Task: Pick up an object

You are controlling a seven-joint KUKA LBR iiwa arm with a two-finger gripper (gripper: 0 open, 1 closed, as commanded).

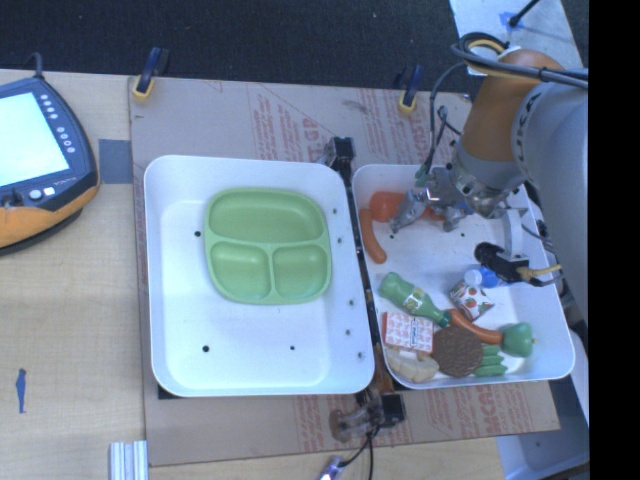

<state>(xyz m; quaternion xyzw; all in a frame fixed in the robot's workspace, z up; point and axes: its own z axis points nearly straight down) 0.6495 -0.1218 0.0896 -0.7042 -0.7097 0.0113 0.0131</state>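
One gripper [418, 206] low in the right bin [560, 366], at its far end — clenched or released, impossible to tell against the grey clutter of the wrist. Just to the view's left of it, an orange piece [384, 206], touching or nearly so; actual contact not clear. Below that piece, a thin curved orange strip [372, 238] along the bin's left wall — joined to the piece or separate, hard to say. Well apart from the gripper, crowded at the bin's near end: a green bottle [408, 295] lying tilted, a red-and-white packet [408, 332], a brown disc [458, 350] beside a pale lump [414, 368], a carrot-like stick [477, 328], a green vegetable shape [517, 340], a small printed carton [468, 297] too small to read. Bare white floor between that heap and the gripper. In the left bin [160, 298], a green divided plate [268, 245], lying flat. At the view's left edge, a grey-and-orange pendant [40, 163] on the bench, cut off by the frame.
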